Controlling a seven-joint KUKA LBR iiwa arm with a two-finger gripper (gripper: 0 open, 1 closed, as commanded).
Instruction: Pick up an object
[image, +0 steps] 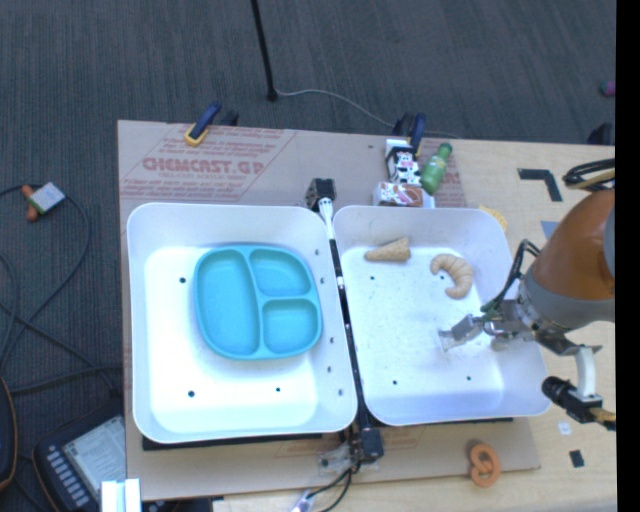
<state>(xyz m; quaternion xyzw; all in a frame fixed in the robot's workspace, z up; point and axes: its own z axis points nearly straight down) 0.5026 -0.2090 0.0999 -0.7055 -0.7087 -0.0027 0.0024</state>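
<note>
1. Camera view, progress: nothing is seen lifted. The gripper (462, 334) is placed low inside the right bin (400, 395), toward its right edge, with its fingers spread apart and nothing between them. The pick is judged not yet made; closing on an object and raising it are still left.
2. Camera view, the candidates: a curled tan croissant-like piece (455, 273) lies near the right bin's far right corner, apart from the gripper. A tan cone-shaped piece (390, 251) lies by the far edge.
3. Camera view, elsewhere: a blue divided plate (257, 302) sits in the left bin (160, 400).
</note>
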